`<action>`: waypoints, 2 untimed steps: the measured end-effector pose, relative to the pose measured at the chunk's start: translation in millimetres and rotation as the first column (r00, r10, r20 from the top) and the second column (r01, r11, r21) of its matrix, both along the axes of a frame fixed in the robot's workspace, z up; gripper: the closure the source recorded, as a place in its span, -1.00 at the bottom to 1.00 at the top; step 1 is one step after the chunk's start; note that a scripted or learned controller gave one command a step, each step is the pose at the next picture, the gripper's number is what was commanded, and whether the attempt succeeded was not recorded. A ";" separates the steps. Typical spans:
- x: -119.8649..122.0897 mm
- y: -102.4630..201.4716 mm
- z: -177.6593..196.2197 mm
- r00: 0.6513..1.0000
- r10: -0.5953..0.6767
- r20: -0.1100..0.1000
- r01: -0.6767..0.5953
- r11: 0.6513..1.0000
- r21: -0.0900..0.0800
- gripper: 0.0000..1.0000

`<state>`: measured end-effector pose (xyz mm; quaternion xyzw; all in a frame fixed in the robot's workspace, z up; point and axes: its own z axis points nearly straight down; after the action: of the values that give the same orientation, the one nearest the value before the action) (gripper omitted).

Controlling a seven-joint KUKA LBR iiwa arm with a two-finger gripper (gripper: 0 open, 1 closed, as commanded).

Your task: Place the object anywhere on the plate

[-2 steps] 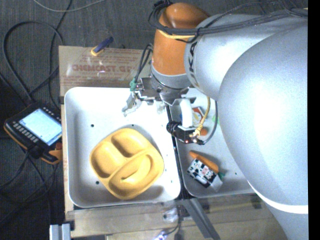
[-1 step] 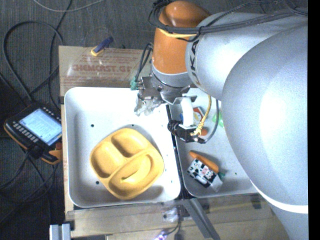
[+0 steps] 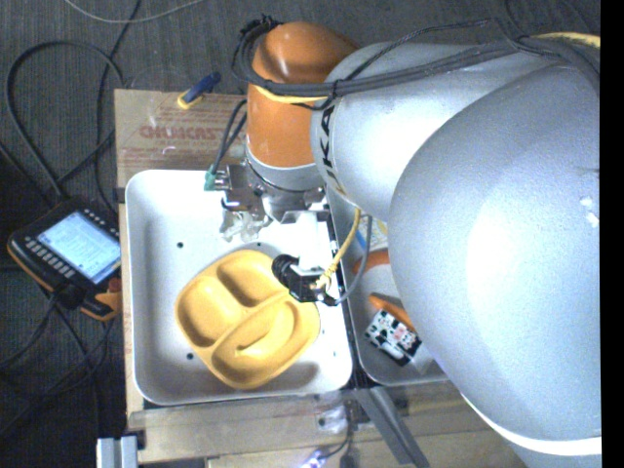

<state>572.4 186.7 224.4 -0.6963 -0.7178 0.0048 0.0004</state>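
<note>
A yellow plate [image 3: 244, 320] with three compartments lies in the left white bin [image 3: 156, 261], toward its front right. My gripper [image 3: 242, 220] hangs over the back of that bin, just behind the plate's far rim, under the orange band of the arm. I see nothing held in it. In the right bin [image 3: 375, 364], mostly covered by the arm, lies a small black-and-white object [image 3: 392, 336] with an orange piece [image 3: 382, 305] beside it.
The bulky grey arm [image 3: 487, 213] covers the right half of the view. A cardboard sheet [image 3: 166, 130] lies behind the left bin, with a blue and yellow tool [image 3: 199, 90] on its edge. A handheld control pendant [image 3: 73, 252] and cables lie on the floor at the left.
</note>
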 end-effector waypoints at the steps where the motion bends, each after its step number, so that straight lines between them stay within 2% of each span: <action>1: 15.0 27.7 -72.0 0.981 0.192 -0.001 -0.192 0.981 0.003 1.00; 2: -30.9 -17.8 73.2 0.999 0.045 0.006 -0.045 0.999 0.002 1.00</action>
<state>541.4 168.9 297.6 -0.6800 -0.7332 0.0020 -0.0012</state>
